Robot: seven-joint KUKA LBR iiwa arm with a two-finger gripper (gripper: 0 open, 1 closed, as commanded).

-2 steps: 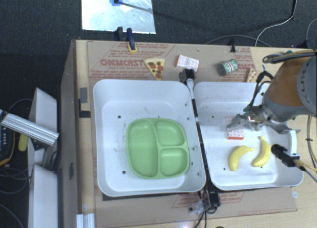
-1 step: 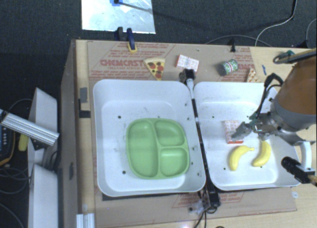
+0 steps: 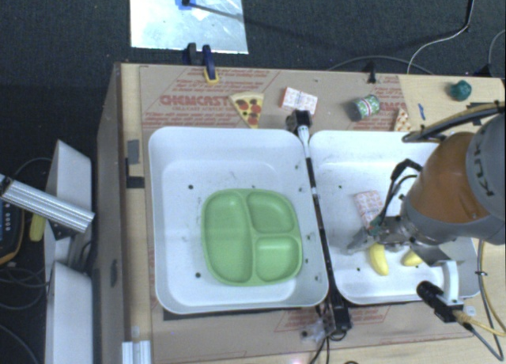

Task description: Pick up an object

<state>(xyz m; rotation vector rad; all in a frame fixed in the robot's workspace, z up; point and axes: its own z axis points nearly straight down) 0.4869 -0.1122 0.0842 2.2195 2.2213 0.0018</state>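
Grey, orange-banded arm [image 3: 455, 188] hangs over the right white bin [image 3: 348, 188], its end effector [image 3: 371, 236] beside a small yellow banana-shaped piece [image 3: 379, 259]; grip state unclear.

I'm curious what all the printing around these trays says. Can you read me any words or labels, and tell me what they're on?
"CHEMCAST": red print on the brown board behind the left bin.
Other red print on that board: too blurred to read.
Small white card: red marks, unreadable.
Paper packet in the right bin: unreadable.
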